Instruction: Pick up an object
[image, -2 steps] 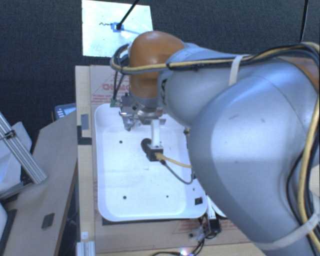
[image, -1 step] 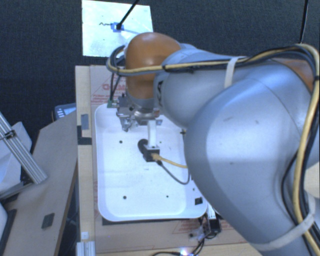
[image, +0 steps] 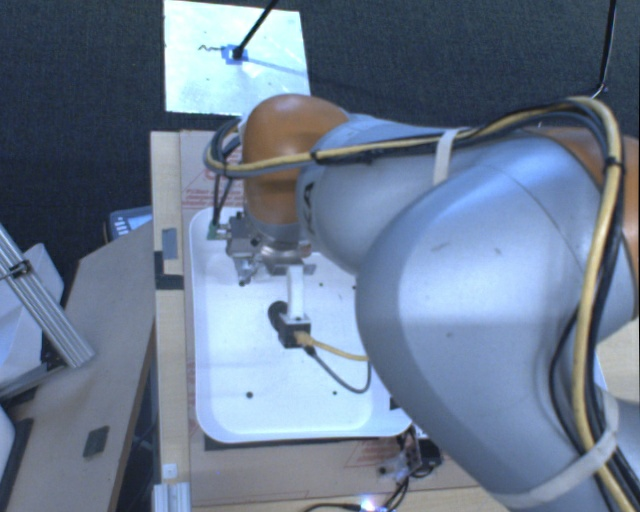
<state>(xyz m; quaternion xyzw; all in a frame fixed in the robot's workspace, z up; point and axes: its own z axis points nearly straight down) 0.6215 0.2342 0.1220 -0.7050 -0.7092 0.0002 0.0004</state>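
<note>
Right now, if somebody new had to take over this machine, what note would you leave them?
Gripper: low over the far end of the white bin; open or shut cannot be told.
Things: a few dark specks dot that bin's floor, too small to identify; the arm covers the other bin.
Done: no pickup can be confirmed.
Left: grasp one object and lift it.
</note>
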